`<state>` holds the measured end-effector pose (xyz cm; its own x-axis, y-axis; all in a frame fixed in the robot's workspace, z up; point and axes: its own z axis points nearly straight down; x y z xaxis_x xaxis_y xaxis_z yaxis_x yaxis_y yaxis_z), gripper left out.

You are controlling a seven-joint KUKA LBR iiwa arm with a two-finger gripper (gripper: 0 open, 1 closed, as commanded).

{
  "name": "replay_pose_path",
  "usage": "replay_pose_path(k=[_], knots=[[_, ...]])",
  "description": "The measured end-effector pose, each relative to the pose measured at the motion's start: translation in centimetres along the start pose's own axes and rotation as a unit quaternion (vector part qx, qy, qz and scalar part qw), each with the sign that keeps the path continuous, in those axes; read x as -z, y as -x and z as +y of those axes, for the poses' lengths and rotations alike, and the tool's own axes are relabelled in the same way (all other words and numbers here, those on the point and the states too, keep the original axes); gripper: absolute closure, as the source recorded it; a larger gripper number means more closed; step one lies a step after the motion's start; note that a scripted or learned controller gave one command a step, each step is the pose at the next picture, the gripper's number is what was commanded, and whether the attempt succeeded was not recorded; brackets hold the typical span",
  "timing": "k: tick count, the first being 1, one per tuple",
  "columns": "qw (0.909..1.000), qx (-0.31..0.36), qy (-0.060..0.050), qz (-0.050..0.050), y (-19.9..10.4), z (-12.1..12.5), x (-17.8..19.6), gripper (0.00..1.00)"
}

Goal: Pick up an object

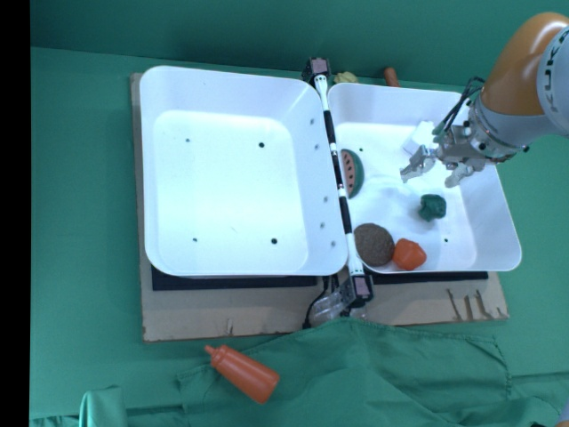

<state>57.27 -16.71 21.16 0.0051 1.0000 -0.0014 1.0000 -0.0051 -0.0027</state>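
Note:
My gripper [435,173] hangs open over the right bin [498,229], its two fingers spread apart with nothing between them. Just below it lies a dark green broccoli-like piece [433,206]. A brown round object [374,244] and an orange-red pepper [409,253] rest at the bin's front. A watermelon slice [352,172] leans against the bin's left wall. A small white object [420,136] sits near the back, partly behind the gripper.
The left bin [178,105] stands beside the right one on cardboard. An orange bottle [243,374] lies on the green cloth in front. Small items [391,76] sit behind the right bin's rim.

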Motion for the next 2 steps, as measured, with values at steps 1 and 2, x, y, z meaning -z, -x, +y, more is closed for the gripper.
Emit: replay_pose_path(k=[1, 2], knots=[[1.0000, -0.001, 0.002, -0.001, 2.2, -2.5, 0.9, 0.00], [1.0000, 0.000, 0.005, -0.001, 2.1, -4.3, 3.9, 0.00]])
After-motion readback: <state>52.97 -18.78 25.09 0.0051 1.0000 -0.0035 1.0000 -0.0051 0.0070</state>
